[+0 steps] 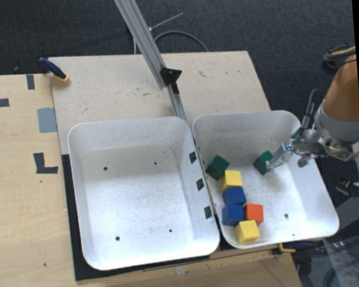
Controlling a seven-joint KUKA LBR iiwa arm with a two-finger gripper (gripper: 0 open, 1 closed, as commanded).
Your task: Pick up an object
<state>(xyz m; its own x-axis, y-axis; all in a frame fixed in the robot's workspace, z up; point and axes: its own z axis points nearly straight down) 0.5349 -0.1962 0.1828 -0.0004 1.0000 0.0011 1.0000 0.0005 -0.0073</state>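
Green block [264, 161] at gripper [279, 156] tip — grip unclear, fingers too small | arm [341, 103] cut off right

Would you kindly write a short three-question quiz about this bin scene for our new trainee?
1. True or false: all the blocks lie in the right bin.
2. How many yellow blocks are there? A) one B) two C) three
3. Fill in: the block nearest the gripper is ____ in colour.

Key:
1. True.
2. B: one yellow block sits beside a green block, the other yellow block lies nearest the front rim.
3. Green: the green block by the gripper.
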